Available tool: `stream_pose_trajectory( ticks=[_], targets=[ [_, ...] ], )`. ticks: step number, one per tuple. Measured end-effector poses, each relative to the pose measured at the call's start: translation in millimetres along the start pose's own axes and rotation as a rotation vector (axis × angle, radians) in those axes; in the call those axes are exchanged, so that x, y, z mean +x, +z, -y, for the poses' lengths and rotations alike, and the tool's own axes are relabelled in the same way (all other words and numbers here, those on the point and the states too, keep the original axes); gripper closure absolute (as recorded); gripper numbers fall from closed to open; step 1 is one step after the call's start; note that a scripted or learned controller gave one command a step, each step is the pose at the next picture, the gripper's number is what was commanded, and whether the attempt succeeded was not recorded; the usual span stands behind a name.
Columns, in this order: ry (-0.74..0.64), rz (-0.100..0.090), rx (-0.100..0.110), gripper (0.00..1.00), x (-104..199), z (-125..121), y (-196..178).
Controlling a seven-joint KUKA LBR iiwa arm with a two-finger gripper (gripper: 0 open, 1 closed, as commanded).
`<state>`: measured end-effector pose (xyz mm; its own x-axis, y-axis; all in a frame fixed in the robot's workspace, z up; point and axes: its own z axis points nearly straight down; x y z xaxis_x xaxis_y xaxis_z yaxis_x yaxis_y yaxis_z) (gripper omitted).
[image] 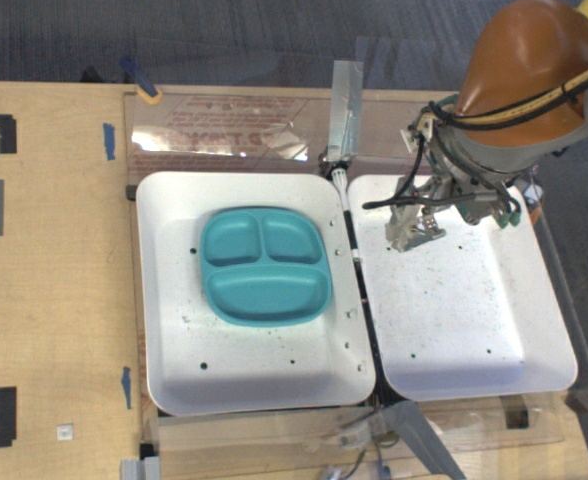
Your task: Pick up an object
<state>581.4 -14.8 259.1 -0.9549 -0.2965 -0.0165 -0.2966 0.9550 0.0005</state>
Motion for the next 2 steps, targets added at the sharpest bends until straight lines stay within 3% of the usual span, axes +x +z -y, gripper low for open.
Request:
stream_pose_trajectory(
  ticks=[1, 2],
  targets=[
    [0.01, 0.005, 0.004, 1.0, 0, 5, -10],
    [-0.292, -0.006, 0.003, 1.0, 22, 70, -26]
  ],
)
